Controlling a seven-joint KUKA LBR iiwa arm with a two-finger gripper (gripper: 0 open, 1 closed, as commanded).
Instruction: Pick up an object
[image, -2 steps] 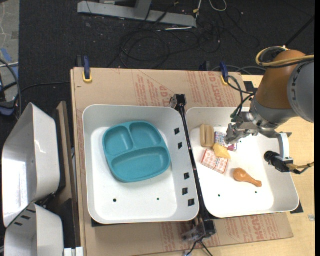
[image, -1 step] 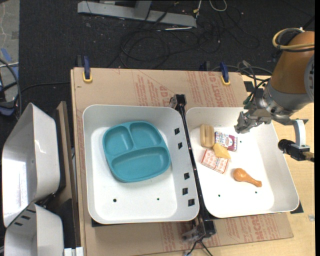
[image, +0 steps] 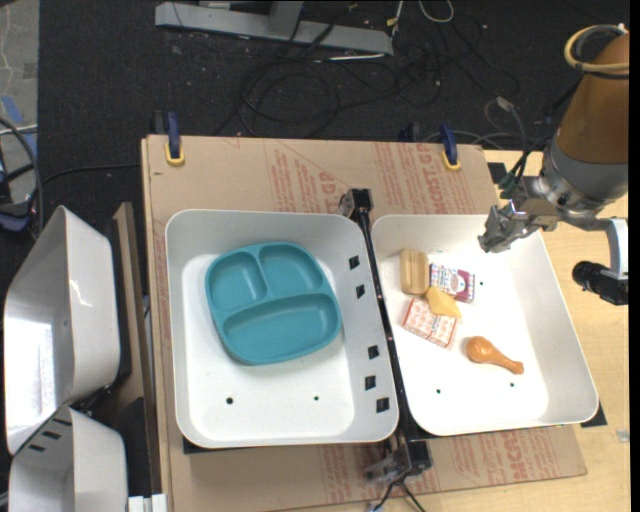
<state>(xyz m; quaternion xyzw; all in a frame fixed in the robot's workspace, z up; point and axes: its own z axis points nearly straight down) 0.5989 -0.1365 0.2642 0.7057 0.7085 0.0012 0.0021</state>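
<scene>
The right bin (image: 530, 400) holds several small items: a tan bread-like piece (image: 414, 271), a small pink-and-white carton (image: 454, 282), a yellow chunk (image: 443, 301), a pink patterned packet (image: 429, 323) and an orange drumstick-shaped toy (image: 490, 353). My gripper (image: 496, 236) hangs over the bin's far right corner, up and to the right of the carton. Nothing shows between its fingers.
The left bin (image: 200, 400) holds a teal divided plate (image: 273, 301). A black divider (image: 372, 300) runs between the two bins. White containers (image: 55, 320) stand off the bench at the left. Cables lie on the dark floor behind.
</scene>
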